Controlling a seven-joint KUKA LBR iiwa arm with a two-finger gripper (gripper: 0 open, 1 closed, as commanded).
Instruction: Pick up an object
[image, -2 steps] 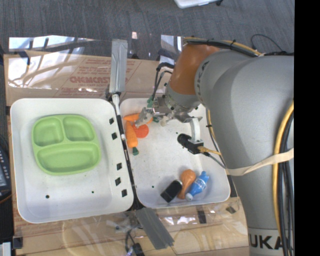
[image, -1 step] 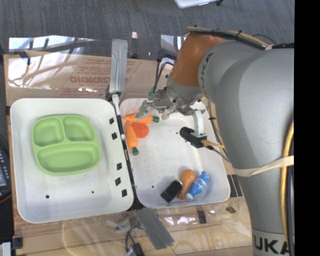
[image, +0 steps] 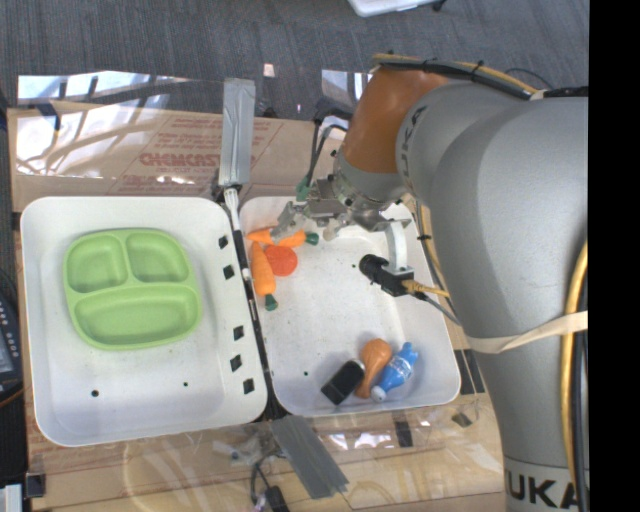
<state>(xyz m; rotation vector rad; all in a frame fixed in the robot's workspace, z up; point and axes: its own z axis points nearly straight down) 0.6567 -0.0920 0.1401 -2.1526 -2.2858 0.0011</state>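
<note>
Two fingers (image: 296, 214) on the gripper (image: 318, 226), set apart, approx. mid-width; nothing seen clamped btwn them. Gripper is low at the far-left corner of the right bin (image: 330, 320).

Nearest item: toy carrot (image: 278, 238), directly below and a little to view-left of the fingertips. Its long axis runs across the view, with the green stalk end toward the gripper and roughly under the gap. Contact w/ the stalk can't be confirmed from this angle. Judgement: the carrot lies mostly to one side of the grip line, so a straight close would catch the stalk tip at best. A short shift to view-left looks nec. to reach the body.

Just beside it: a red-orange round piece (image: 284, 261), touching or nearly touching the carrot. A second carrot (image: 262, 272) lies along the bin's left wall, pointing toward the near side.

Well apart, at the near edge: black block (image: 342, 380), orange drumstick (image: 375, 358) and blue bottle (image: 397, 369), bunched together.

Left bin (image: 50, 380) holds a green divided plate (image: 130, 290); not relevant to this approach.
</note>
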